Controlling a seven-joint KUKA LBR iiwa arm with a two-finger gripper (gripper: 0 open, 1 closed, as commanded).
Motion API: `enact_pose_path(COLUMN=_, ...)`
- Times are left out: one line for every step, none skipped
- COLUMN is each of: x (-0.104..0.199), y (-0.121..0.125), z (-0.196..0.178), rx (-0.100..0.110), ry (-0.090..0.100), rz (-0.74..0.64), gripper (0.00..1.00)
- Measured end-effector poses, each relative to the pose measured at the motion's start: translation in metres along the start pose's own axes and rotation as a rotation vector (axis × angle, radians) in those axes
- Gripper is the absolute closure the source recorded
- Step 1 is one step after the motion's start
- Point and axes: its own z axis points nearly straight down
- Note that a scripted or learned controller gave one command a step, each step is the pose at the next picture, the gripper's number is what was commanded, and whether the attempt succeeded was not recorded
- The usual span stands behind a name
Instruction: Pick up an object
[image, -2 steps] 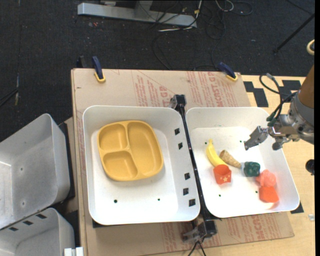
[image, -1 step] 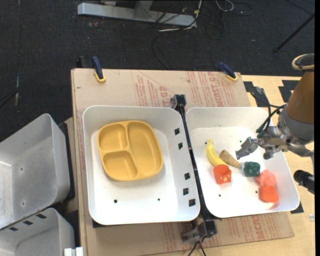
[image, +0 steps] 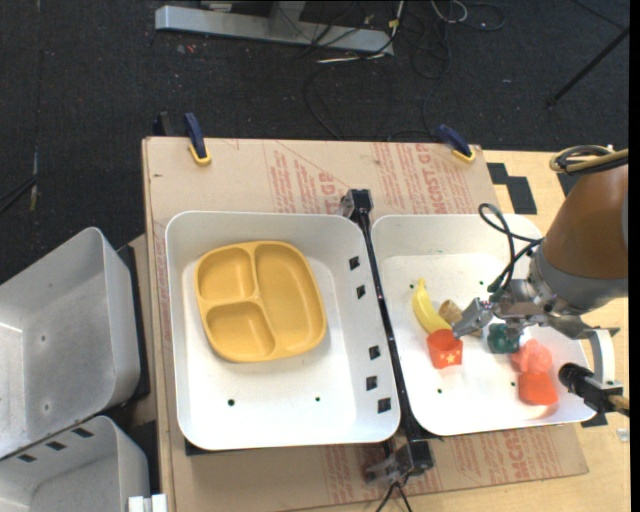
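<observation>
Currently the pincer (image: 478, 322) hangs low in the right bin (image: 420, 250), whether spread or pressed together, one cannot tell. Nearby lie a banana (image: 427, 306) and red block (image: 445, 349); it should centre over one before descending.

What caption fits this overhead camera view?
Gripper low in the right bin among small toys; yellow divided plate in the left bin.
</observation>
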Motion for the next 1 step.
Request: enact_pose_path(x=0.0063, y=-0.0045, z=0.062, rx=0.002, ry=0.001, rz=0.0, gripper=0.0)
